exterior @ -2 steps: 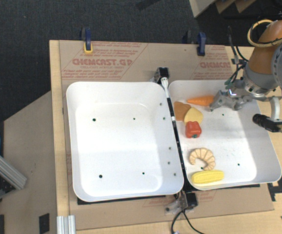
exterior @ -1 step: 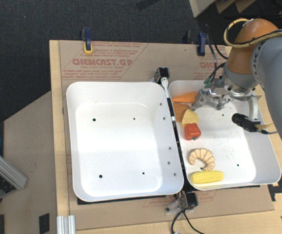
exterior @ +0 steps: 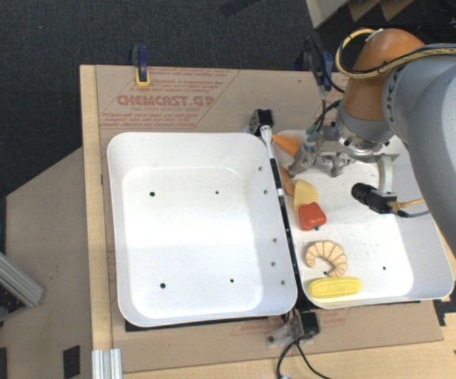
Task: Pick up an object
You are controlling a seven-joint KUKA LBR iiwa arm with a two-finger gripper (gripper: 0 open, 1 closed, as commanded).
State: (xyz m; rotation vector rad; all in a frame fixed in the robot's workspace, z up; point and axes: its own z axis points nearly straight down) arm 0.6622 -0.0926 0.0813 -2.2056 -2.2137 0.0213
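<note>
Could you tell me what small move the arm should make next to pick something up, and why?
Probably lower the gripper a little onto the orange piece at the right bin's far-left corner. The gripper hangs right beside it, while the red block, croissant and corn lie nearer the front.

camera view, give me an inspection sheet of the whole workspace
surface: brown cardboard sheet under two shallow white bins, left bin and right bin
job's things: in the right bin, red block, pale yellow piece, orange piece, tan croissant-shaped toy, yellow corn cob toy
clutter: nothing seen
grippers: two-finger gripper low over the right bin's far end, near the orange piece
cables: black cable at the near edge
surroundings: dark carpet; blue-yellow clamp
</note>
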